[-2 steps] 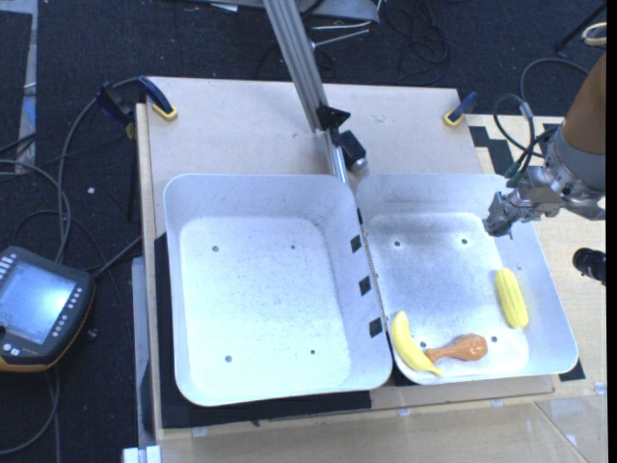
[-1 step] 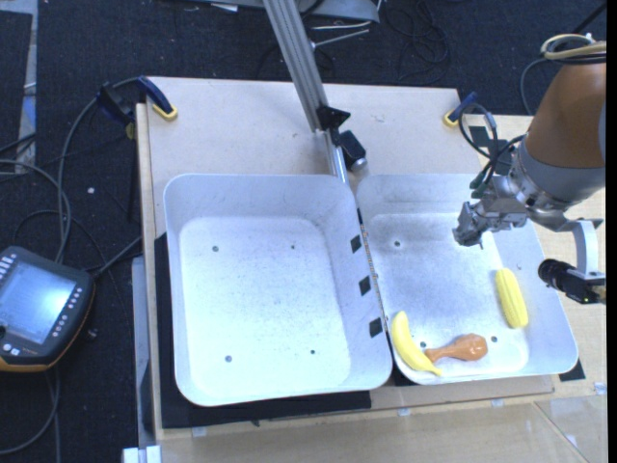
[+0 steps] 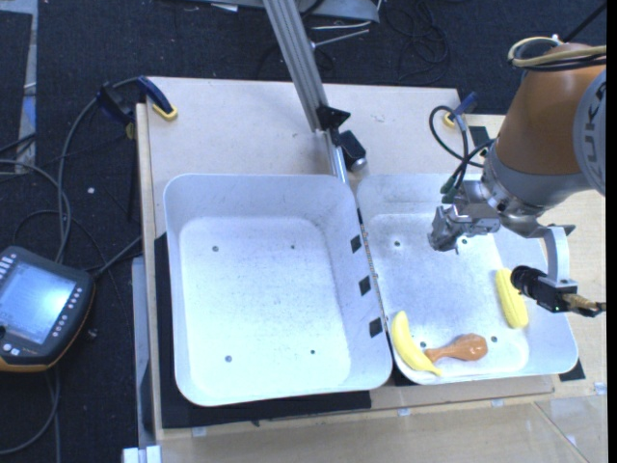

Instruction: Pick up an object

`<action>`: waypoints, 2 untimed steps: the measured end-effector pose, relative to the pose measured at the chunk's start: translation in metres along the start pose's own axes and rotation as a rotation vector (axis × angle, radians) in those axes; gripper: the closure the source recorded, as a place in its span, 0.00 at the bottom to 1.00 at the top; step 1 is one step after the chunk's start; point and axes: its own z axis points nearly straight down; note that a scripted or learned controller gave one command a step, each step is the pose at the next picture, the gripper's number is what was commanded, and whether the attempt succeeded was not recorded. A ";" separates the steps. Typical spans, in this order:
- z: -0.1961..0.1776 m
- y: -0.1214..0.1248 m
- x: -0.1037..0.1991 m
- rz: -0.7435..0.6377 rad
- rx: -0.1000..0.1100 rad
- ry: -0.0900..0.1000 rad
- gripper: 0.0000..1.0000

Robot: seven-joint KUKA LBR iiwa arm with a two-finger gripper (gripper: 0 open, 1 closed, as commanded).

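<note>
My end effector (image 3: 451, 235) hangs over the upper middle of the right bin (image 3: 405, 205), and from this slant I cannot tell whether it is released or clenched; nothing is visibly in it. Three candidates lie in that bin: a banana (image 3: 410, 343) against the near-left corner, a drumstick (image 3: 459, 349) just beside it along the near wall, and a corn cob (image 3: 511, 298) near the right wall, partly under my wrist hardware. All look like hollow plastic toys, so I'd judge them light, fairly stiff and smooth enough to squirt out of a poor pinch. The corn seems the best bet: roughly straight, even in width, so I'd close across its middle, square to its length. The banana sits too tight against the wall, and the drumstick tapers, so I'd take its thin neck if at all
</note>
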 end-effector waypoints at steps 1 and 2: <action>0.013 -0.002 0.053 -0.001 0.001 0.000 1.00; 0.004 -0.005 0.112 -0.002 0.000 0.000 1.00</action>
